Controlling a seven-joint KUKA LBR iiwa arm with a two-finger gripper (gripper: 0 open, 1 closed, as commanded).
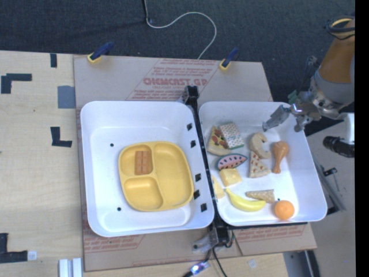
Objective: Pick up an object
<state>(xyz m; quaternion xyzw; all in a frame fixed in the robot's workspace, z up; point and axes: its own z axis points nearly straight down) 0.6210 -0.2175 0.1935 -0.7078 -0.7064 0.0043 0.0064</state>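
The right bin (pixel 305 172) holds several toy foods: a chicken drumstick (pixel 279 153), a bitten bread piece (pixel 258 143), a pizza slice (pixel 258 166), a watermelon slice (pixel 231 161), a banana (pixel 244 202), an orange (pixel 283 210), a cheese cube (pixel 230 177), a patterned block (pixel 232 134) and a taco-like piece (pixel 217 141). My gripper (pixel 287 121) hangs over the bin's far right part, just above the drumstick and bread. It is open, its two fingers spread, and nothing is between them.
The left bin (pixel 98 154) holds a yellow divided plate (pixel 167 180) with a brown cracker (pixel 143 161) in its upper-left section. The arm (pixel 334 68) comes in from the right. A cable runs along the back of the bench.
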